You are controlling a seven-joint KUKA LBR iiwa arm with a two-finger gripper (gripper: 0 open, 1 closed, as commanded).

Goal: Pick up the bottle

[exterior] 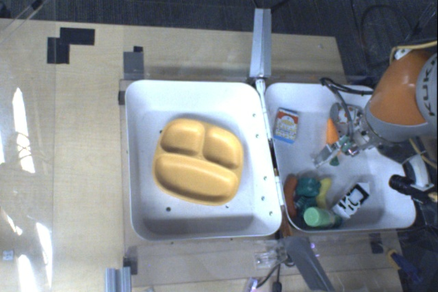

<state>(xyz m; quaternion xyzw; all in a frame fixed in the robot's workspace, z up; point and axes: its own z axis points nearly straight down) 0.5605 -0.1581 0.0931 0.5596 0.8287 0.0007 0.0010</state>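
Currently poised above the right bin [304, 100] with gripper [337, 150]; cannot tell whether released or clenched. Found green bottle [316, 217] at the near edge, wedged among clutter [309, 188]. Likely to snag a neighbour or slip off, given such crowding

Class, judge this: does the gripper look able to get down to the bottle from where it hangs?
Probably yes. The gripper hangs over the right bin, with the bottle near its front wall, top uncovered, though other items crowd it.

The arm [410, 89] is cut off by the right edge, its pincer [340, 143] too blurred against the right bin [311, 98] to read.
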